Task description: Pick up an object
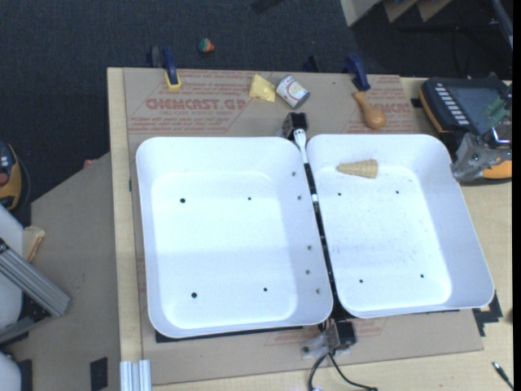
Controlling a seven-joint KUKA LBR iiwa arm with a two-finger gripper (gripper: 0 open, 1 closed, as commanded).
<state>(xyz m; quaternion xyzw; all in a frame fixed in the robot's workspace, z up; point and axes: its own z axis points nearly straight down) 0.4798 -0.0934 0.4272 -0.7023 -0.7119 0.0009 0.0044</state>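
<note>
From my station I see the gripper (pixel 476 155) at the view's right edge (a grey body, with orange just behind it), too small to read further.
</note>
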